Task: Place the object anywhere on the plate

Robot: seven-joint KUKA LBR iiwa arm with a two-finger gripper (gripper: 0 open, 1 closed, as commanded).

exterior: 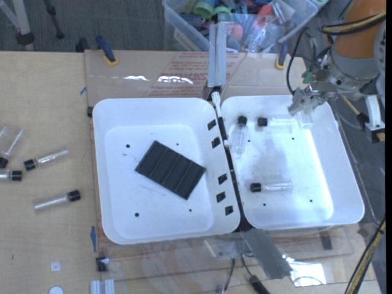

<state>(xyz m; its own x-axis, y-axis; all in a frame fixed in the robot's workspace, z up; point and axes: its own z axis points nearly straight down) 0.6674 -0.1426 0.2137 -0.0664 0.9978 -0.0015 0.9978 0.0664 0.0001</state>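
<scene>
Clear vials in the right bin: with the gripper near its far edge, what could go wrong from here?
1. The vials are transparent on a white bin, so a grasp could miss.
2. Two vials lie close together by the divider, so the gripper may nudge one.
3. The black ridged plate sits in the other bin; the round vial could roll off it.

A single fixed camera is looking down at a slant from above the bench, taking in both the left bin (110, 222) and the right bin (343, 207) from moderate distance, with the arm (361, 23) entering at upper right.
</scene>
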